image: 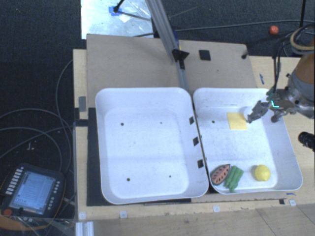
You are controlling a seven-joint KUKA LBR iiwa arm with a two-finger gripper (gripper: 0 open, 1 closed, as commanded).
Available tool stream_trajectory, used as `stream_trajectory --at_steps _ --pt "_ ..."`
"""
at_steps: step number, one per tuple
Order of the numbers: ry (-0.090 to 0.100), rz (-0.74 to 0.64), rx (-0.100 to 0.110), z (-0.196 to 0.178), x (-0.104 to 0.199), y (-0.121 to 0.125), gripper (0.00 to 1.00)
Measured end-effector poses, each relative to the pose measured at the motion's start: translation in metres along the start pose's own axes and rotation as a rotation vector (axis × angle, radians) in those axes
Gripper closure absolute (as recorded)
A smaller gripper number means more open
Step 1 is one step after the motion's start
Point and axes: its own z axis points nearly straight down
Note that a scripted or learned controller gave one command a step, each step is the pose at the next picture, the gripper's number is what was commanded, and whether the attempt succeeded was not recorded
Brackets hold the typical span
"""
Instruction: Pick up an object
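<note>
Likely the yellow flat piece (237,121) is the object being gone for: it lies flat on the floor of the right bin (275,146), toward the far side and about midway across, and the hand (256,115) sits just beside its right edge, low over the bin floor. Whether the hand touches the piece cannot be told, and nothing shows between the fingers, so I judge that it holds nothing yet; how wide the fingers stand cannot be told either, since they read as a dark blur. The arm (300,82) reaches in from the right over the bin's far right corner, which fits a slanting approach to something thin that offers little to grip from straight above.

Further out, three other things lie along the near wall of the same bin: a reddish oval object (220,173) at the near left corner, a green object (233,177) touching or just beside it, and a yellow ball-like object (262,172) a little to the right, apart from both. All three are well apart from the flat piece, so none crowds the hand. The bin's far wall is the nearest obstacle, should the piece slide.

The left bin (113,132) adjoins, black clips (195,141) along the shared rim, both on the table (128,58)
</note>
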Motion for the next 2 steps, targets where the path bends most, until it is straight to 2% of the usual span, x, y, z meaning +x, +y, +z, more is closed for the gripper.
stream_trajectory --at_steps 1,2 --pt "0.000 0.000 0.000 0.000 0.000 0.000 0.00" --pt "0.001 0.000 0.005 0.062 0.000 0.000 0.00"
